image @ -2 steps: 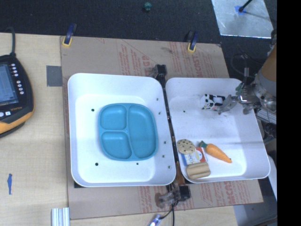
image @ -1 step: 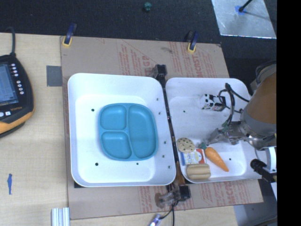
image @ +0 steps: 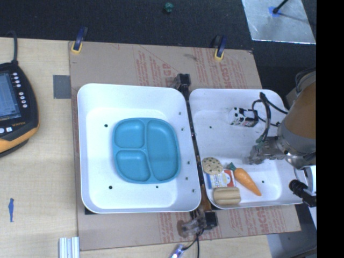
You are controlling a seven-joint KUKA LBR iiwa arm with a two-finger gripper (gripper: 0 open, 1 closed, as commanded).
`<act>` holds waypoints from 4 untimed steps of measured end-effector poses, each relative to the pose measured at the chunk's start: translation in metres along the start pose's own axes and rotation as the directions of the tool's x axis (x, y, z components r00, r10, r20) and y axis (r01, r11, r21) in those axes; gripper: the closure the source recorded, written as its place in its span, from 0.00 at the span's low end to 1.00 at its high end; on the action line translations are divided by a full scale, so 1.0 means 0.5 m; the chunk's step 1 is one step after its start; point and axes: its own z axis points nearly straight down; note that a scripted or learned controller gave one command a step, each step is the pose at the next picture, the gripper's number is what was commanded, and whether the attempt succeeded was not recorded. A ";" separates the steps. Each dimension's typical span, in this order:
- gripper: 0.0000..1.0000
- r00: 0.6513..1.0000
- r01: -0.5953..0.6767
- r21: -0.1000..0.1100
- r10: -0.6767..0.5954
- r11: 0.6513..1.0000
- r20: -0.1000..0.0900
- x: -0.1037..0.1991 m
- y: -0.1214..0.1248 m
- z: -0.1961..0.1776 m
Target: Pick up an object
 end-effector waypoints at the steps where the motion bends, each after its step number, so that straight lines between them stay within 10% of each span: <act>1: 0.00 1.000 0.000 0.000 0.000 1.000 0.000 0.000 0.000 0.000; 2: 0.00 1.000 -0.006 -0.003 0.006 1.000 -0.001 -0.059 0.223 0.018; 3: 0.00 1.000 -0.005 0.012 0.005 1.000 -0.003 -0.072 0.284 -0.011; 4: 0.00 1.000 -0.005 0.000 0.005 1.000 -0.001 -0.068 0.044 0.020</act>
